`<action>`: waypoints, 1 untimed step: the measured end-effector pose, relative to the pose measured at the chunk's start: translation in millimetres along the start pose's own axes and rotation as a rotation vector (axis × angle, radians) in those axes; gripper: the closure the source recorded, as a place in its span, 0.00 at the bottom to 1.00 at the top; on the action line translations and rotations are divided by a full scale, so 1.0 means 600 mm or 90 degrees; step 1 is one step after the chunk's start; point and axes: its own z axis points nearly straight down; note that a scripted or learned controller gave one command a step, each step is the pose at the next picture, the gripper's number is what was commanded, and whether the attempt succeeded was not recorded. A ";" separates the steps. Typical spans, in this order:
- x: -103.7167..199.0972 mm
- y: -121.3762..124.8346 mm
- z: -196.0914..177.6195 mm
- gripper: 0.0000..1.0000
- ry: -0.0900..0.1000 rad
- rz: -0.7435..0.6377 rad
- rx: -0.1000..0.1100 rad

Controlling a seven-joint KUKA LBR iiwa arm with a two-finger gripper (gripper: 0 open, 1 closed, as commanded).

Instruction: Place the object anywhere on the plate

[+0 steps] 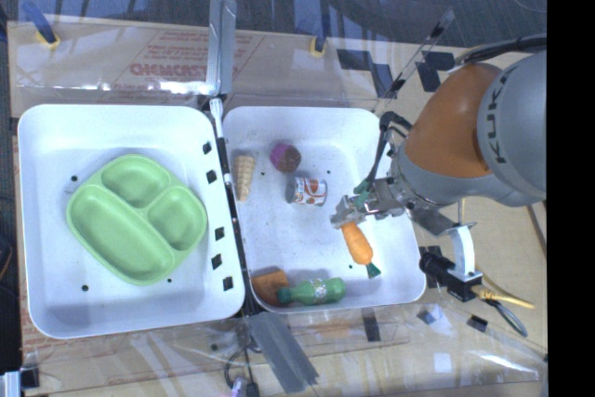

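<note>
Orange carrot in right bin, claw touching its top; grip unclear.

Large dark letters, "KU", run down the grey casing of the arm at the right side of the scene; the rest of the word is cut off. On the clear sheet lying over the bench beyond the left bin, red print shows in mirror image, too blurred to read. The small can in the right bin carries a label whose print is too small to make out.
</note>
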 end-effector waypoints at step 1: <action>0.127 0.099 -0.066 1.00 0.001 0.047 0.002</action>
